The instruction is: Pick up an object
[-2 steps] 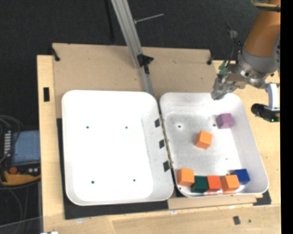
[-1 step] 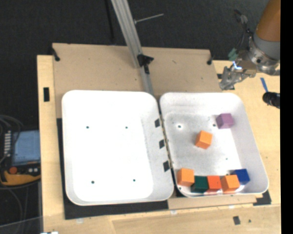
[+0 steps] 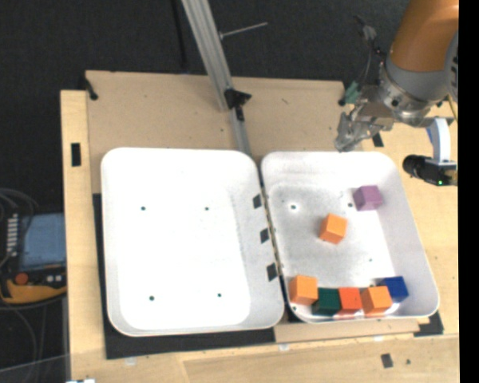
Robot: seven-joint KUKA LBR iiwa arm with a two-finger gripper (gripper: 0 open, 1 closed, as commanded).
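Hovering over the far rim of the right bin [image 3: 411, 214], the claw [image 3: 350, 140] hangs at the end of the arm [image 3: 419, 50] with nothing seen in it.

How far the claw is open cannot be told. Cubes lie in the right bin, all apart from the claw: a purple cube [image 3: 368, 197] is nearest, toward the bin's far right; an orange cube [image 3: 332, 229] sits alone near the middle. Along the near wall runs a row, left to right: orange block [image 3: 304, 288], green cube [image 3: 328, 301], red-orange cube [image 3: 350, 298], another orange one [image 3: 376, 298] and a blue cube [image 3: 394, 287]. The left bin [image 3: 184, 238] lies beside it, well away from the claw.
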